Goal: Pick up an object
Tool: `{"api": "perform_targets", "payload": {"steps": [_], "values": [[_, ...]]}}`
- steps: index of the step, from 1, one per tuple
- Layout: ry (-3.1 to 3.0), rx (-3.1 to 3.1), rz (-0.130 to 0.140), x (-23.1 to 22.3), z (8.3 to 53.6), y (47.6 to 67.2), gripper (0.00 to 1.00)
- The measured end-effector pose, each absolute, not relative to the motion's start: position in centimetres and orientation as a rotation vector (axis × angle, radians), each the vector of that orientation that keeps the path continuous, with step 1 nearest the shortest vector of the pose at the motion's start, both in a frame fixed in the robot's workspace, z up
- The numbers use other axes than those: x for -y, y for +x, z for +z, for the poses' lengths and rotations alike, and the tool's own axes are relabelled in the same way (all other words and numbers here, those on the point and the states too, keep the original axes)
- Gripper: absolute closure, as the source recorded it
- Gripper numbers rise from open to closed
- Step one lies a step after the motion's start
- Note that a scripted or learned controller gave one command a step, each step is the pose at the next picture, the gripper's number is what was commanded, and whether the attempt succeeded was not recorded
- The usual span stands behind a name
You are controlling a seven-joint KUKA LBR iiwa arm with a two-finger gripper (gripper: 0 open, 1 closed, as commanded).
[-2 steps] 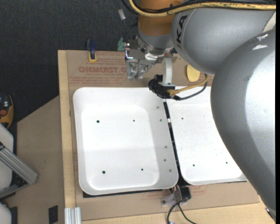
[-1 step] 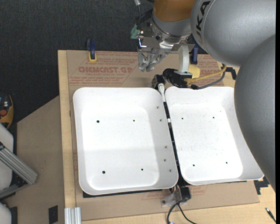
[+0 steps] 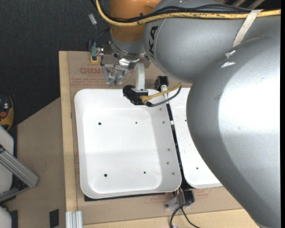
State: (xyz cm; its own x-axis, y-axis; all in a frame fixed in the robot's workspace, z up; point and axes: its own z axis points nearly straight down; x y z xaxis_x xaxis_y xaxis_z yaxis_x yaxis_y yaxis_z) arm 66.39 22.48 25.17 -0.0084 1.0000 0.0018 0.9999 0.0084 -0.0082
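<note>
Camera view from above is dominated by the grey arm (image 3: 231, 89), whose bulk covers the right half and upper edge of the scene; its orange band (image 3: 129, 11) is seen at the top, just above the wrist. Beneath it the brown bench (image 3: 67, 133) is seen, bearing two shallow white bins side by side. The left bin (image 3: 82, 133) is shown almost whole, while the right bin (image 3: 196, 176) is largely hidden under the arm.

The pincer (image 3: 115, 80) is held at the far side of the bench, above the brown surface just beyond the far rim of the left bin and toward that rim's middle. Whether it is apart or together cannot be told, as its tip is small and blurred.

A black fitting (image 3: 132, 94) with cables is seen at the far rim of the left bin, just right of the pincer. A few small dark dots (image 3: 99, 124) are spread over the left bin's floor. Which thing is to be picked up cannot be made out, so its place relative to the pincer cannot be told.
</note>
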Motion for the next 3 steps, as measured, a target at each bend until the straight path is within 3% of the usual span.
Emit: {"api": "perform_targets", "payload": {"steps": [1,2,3], "values": [[-2.227,2.222,-0.01,-19.2,30.8,66.7,1.0],[-2.227,2.223,-0.01,-17.1,35.2,66.1,1.0],[-2.211,2.221,0.014,-22.8,25.8,66.4,1.0]]}}
